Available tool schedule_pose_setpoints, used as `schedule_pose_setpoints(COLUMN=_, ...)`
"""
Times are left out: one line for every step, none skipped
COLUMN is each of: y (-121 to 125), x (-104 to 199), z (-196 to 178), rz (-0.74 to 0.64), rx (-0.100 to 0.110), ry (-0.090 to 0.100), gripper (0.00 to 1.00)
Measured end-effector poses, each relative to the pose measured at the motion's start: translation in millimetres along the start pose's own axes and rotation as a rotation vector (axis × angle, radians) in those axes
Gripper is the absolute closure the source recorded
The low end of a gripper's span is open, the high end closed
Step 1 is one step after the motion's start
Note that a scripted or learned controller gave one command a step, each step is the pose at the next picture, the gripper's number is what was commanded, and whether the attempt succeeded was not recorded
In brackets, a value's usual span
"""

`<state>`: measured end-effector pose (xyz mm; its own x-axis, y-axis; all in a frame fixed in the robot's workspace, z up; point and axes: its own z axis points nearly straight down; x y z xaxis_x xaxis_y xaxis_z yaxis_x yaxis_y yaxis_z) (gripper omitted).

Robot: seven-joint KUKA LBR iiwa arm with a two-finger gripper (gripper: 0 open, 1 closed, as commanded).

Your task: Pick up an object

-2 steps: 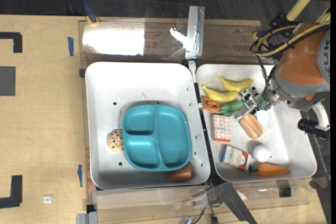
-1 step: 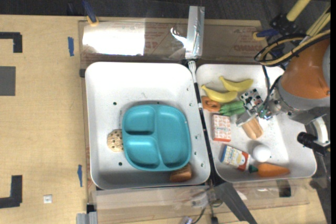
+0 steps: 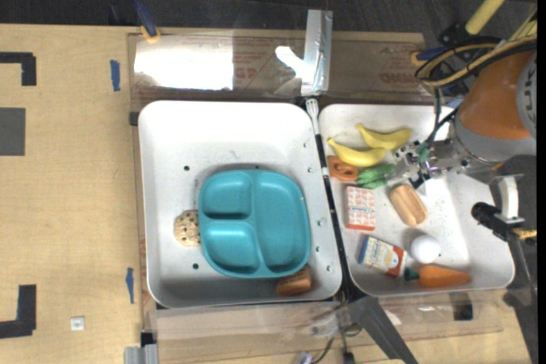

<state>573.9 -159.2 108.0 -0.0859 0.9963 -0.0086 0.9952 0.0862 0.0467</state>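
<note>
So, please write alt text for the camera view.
Grey robot arm reaches from the right over the right bin, gripper near two bananas, a carrot and an egg. Left bin holds a teal tray.

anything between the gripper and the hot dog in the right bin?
Nothing visible. The gripper sits just above the hot dog. Bananas and the green toy lie to its left, off that line.

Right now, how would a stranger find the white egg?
Look in the right bin, toward its near edge. The white egg lies just above the orange carrot, beside the small carton. It is the only plain white, round thing there.
</note>
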Motion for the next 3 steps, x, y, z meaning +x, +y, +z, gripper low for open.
schedule_pose_setpoints(y=-32.6, x=-2.3, z=15.7, rz=-0.022, rx=0.032, ry=0.003, gripper=0.00)
schedule_pose_setpoints(y=-33.7, x=-0.3, z=8.7, rz=-0.023, rx=0.038, ry=0.006, gripper=1.00)
schedule_pose_setpoints(y=26.5, x=151.7, z=-79.4, rz=0.092, rx=0.041, ry=0.011, gripper=1.00)
